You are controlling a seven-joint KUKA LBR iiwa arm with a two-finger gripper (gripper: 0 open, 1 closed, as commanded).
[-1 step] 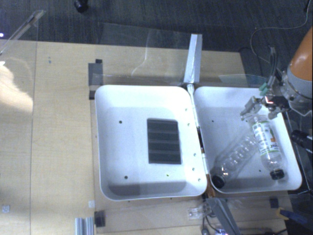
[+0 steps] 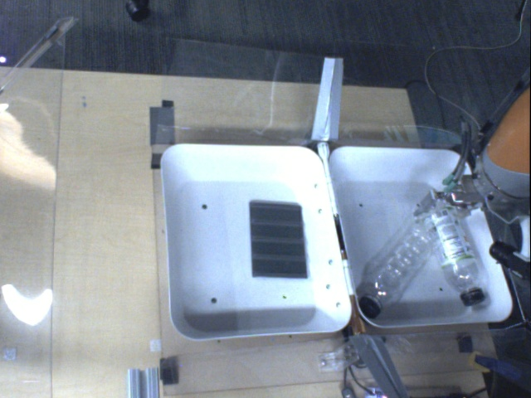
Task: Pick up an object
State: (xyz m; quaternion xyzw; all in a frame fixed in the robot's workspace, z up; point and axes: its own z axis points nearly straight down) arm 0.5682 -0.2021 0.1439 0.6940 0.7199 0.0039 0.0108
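The gripper (image 2: 455,191) hovers over the right bin (image 2: 365,181), at the upper ends of two clear plastic bottles (image 2: 431,247) lying in it (dark caps toward the near rim). How it stands cannot be told. A dark ribbed block (image 2: 278,239) rests in the left bin (image 2: 191,222).

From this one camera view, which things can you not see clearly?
- Gripper: small, blurred; finger state unclear.
- Grey arm with orange band: cut by right edge.
- Two clear plastic bottles: transparent, outlines faint; contact with gripper uncertain.
- Dark ribbed rectangular pad: material unreadable.
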